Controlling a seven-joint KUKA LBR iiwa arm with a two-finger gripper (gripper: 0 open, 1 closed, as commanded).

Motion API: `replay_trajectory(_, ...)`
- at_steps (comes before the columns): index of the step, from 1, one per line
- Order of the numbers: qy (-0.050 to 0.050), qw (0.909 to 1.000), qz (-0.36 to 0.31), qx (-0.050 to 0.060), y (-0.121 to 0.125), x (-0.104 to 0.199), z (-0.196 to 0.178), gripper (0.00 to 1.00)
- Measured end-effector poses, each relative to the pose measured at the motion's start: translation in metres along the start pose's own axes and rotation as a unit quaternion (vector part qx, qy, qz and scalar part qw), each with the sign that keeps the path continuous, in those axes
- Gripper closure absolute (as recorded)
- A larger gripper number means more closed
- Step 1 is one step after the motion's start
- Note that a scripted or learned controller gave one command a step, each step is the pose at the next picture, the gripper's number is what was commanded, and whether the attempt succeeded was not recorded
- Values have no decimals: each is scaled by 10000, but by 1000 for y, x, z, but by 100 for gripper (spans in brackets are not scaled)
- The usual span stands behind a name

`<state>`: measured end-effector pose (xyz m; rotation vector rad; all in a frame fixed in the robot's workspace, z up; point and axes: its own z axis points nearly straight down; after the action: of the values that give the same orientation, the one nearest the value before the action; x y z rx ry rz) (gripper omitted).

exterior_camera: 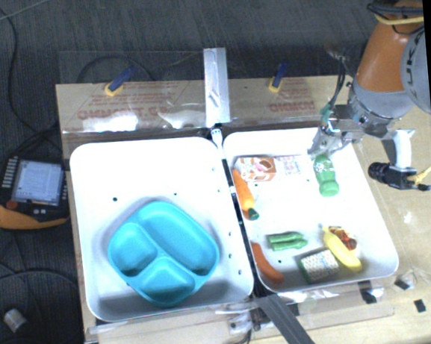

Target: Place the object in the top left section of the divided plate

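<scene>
Starting at the left, a handheld device with a screen (30, 193) lies on the dark floor beside the bench, its cable running out of frame. The left bin (94, 159) holds a blue divided plate (162, 252), set at a slant, with three sections, none holding anything. A metal bracket (216, 85) stands behind the seam where the two bins meet.

The right bin (373, 214) carries the loose things: a carrot (244, 193) along its left wall, a printed card (268, 168) near the back, a green bottle (325, 177) standing out on the white floor, a green pea pod (286, 240), a reddish sausage-like piece (265, 264) partly cut off by the bin's front rim, a small grey-green block (318, 265) hard to make out, and a banana (342, 248) with something dark at its top end.

The gripper (325, 141) hangs just above the bottle's upper end; whether it touches the bottle, or how its tips stand, cannot be told. The arm (386, 63) is cut off at the right edge.
</scene>
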<state>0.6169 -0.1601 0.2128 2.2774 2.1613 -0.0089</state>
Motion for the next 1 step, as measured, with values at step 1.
replay_trajectory(1, 3, 9895, -1448, -8, 50, 22, -43, 100)
